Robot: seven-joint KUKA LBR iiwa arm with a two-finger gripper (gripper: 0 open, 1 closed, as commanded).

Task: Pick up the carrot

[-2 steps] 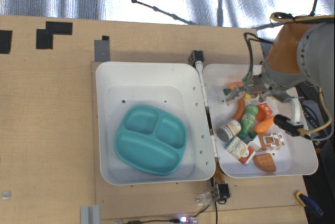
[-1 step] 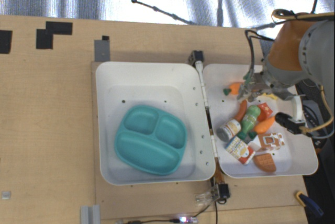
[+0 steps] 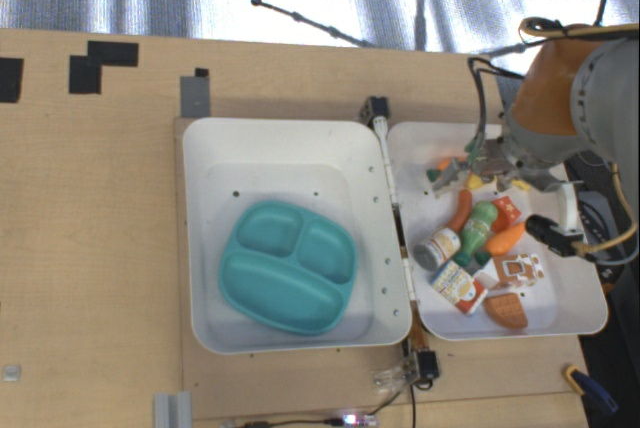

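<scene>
The carrot (image 3: pixel 506 238), an orange tapered piece, lies in the right bin (image 3: pixel 560 321) beside a green bottle (image 3: pixel 479 227). My gripper (image 3: pixel 468 172) hangs over the back of that bin, up and to the left of the carrot and apart from it. A small orange and green piece (image 3: pixel 439 165) and some yellow bits (image 3: pixel 485 182) lie right by the gripper. The wrist hides whatever sits beneath it.
The right bin also holds a sausage (image 3: pixel 461 209), a red item (image 3: pixel 507 209), a can (image 3: pixel 438 247), a small carton (image 3: pixel 458 285), a printed box (image 3: pixel 521 269) and a brown pastry (image 3: pixel 507 310). A teal divided plate (image 3: pixel 288 266) lies in the left bin (image 3: pixel 200 216).
</scene>
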